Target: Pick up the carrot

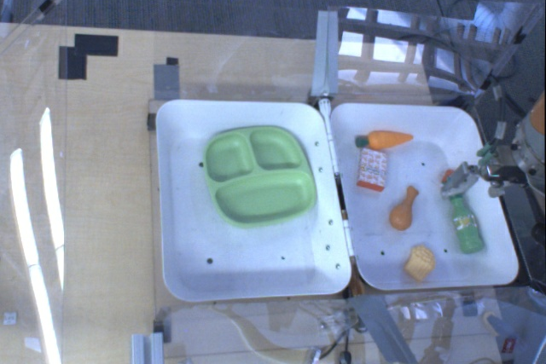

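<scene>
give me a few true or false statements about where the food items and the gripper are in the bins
1. The carrot lies in the right bin, near its far edge. True.
2. The green divided plate sits in the right bin. False: it sits in the left bin.
3. The gripper is over the carrot. False: it is at the right side of the right bin, just above the green bottle, well apart from the carrot.
4. The small carton lies just in front of the carrot. True.
5. The chicken drumstick rests on the green plate. False: it lies on the floor of the right bin, between the carton and the bottle.
</scene>
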{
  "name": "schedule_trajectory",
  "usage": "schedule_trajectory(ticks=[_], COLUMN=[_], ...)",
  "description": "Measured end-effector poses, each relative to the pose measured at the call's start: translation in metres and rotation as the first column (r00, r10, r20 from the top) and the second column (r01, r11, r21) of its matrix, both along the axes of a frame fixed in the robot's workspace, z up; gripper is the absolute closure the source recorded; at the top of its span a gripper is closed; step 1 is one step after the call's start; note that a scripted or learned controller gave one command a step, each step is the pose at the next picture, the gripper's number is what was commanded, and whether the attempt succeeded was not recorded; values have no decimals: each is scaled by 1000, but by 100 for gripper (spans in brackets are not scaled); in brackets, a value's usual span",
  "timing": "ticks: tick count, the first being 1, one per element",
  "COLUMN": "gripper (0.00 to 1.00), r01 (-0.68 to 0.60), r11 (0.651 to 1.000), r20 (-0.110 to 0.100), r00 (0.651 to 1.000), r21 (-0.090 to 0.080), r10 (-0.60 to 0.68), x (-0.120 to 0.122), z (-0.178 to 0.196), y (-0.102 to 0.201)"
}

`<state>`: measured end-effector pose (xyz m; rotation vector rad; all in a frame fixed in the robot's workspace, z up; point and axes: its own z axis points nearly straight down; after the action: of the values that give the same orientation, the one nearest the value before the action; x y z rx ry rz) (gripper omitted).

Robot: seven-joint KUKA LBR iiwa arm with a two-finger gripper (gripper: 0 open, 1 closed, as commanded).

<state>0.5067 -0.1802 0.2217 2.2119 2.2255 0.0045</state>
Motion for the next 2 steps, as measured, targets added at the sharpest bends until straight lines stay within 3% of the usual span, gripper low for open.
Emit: schedule_trajectory(ticks=[1, 2], gripper=[0, 100], r01=[140, 140], r11=[990, 990], r20=[1, 6], r00=[990, 990], r21=[1, 3], r10=[-140, -140], x=[45, 47], z=[-129, -117], y=[58, 59])
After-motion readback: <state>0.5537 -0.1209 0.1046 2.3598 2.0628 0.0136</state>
